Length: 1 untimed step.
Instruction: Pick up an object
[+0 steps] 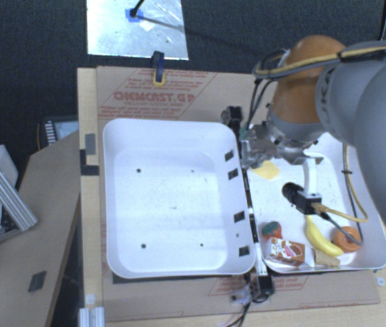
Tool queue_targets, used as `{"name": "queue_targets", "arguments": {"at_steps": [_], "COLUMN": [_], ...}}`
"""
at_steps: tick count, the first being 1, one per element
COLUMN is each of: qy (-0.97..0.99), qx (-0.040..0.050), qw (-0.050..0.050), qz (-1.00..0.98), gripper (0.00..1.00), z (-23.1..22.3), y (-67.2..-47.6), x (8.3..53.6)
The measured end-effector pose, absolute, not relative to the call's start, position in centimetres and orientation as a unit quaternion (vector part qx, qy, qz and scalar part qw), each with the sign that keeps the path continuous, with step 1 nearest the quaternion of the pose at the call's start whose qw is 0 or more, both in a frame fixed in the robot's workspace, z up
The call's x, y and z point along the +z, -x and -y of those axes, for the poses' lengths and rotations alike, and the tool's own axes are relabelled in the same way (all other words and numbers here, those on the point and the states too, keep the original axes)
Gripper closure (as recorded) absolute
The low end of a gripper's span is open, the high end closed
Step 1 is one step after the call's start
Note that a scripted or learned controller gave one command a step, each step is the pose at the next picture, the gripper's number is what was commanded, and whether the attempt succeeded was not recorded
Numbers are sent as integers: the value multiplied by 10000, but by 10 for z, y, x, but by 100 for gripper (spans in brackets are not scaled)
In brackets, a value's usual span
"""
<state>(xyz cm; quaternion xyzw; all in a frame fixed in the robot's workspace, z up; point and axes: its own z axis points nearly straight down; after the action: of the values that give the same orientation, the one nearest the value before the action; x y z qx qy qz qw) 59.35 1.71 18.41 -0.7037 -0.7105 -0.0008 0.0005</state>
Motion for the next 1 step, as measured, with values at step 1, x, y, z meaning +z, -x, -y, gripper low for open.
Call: {"name": "queue_targets", "arguments": {"at_steps": [1], "qy": [7028], "qx": [-37], "qw": [-17], "qz": [7114], "gripper": [100], "z": [-99], "y": [-614], "x": [242]}}
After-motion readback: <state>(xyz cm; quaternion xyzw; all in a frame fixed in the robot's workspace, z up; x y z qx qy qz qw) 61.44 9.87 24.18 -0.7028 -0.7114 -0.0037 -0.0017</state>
